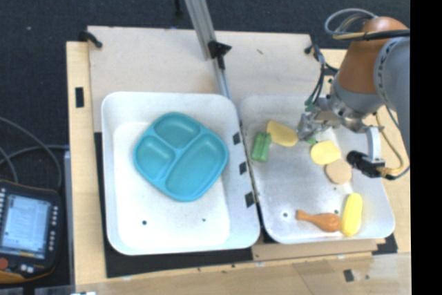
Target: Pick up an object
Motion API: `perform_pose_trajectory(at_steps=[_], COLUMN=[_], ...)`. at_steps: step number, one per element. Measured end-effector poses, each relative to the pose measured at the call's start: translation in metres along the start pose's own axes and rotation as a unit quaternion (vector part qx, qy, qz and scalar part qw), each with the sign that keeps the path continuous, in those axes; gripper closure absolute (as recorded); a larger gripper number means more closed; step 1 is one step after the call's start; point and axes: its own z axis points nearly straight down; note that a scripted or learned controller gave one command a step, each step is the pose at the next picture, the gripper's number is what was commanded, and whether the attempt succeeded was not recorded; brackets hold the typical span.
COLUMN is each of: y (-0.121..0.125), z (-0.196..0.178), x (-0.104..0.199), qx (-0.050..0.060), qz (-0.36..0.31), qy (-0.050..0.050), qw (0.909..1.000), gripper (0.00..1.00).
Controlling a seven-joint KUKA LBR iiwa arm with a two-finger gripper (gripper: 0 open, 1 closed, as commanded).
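Observation:
The right bin point(290, 193) holds several small items: a green block point(260, 146) near its left wall, a yellow piece point(282, 133) beside it, another yellow piece point(324, 152), a tan disc point(338, 172), a long yellow piece point(351, 213) and an orange drumstick shape point(320, 220) at the front. My gripper point(311, 126) hangs low over the bin's back, between the two yellow pieces, just right of the first. Nothing is visibly held.
The left bin point(124, 217) carries a blue divided plate point(181, 155). A slanted metal rail point(199, 10) runs from the top down to the gap between the bins. A tablet-like pendant point(24, 221) lies off the bench at the left.

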Motion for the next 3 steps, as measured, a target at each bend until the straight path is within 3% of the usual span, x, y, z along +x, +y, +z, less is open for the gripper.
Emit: perform_pose_trajectory(at_steps=[3], y=[0.012], z=[-0.152], x=[-0.014], qx=[-0.002], qz=[-0.002], qy=[0.000], qw=[1.0000], gripper=[1.00])
